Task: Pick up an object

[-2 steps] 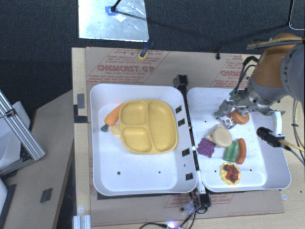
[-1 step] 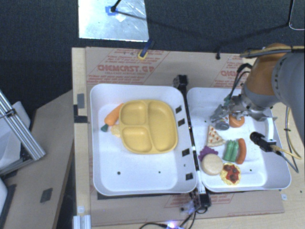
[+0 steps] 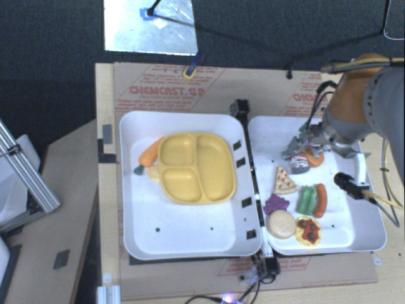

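Claw (image 3: 302,149) low in R bin (image 3: 266,132) | grip state unclear | orange toy (image 3: 314,159) touching, just R

- A dark carpeted floor (image 3: 50,56) is seen around the counter (image 3: 164,84).
- A shiny metal sheet (image 3: 126,18) is laid on the floor.
- An aluminium frame (image 3: 25,176) is seen at left.

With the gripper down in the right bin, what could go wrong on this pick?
The gripper sits over an orange-and-white item near the right bin's back; the target is unclear, so it may close on nothing. The pizza slice lies close by and could get nudged.
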Robot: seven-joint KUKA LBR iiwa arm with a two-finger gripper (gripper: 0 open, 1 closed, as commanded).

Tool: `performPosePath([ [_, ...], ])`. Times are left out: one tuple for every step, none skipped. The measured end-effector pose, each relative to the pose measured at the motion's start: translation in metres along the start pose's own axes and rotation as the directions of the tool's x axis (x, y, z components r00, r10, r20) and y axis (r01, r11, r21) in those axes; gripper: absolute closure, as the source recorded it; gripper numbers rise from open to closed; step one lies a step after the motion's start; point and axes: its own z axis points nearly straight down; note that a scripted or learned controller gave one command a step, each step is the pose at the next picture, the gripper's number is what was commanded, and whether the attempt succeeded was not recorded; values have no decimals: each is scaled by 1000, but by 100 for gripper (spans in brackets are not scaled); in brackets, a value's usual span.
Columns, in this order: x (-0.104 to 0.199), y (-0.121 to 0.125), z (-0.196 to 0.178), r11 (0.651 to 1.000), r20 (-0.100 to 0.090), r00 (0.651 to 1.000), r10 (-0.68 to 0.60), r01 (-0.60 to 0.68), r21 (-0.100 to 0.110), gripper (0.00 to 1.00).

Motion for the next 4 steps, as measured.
performPosePath([
  [-1, -2, -64, 1000, -5, 1000, 0, 0, 9, 100],
  [5, -5, -112, 1000, -5, 1000, -1, 1, 9, 100],
  [5, -4, -125, 1000, -5, 1000, -1, 1, 12, 100],
  [51, 10, -123, 1000, -7, 1000, -5, 5, 11, 100],
])
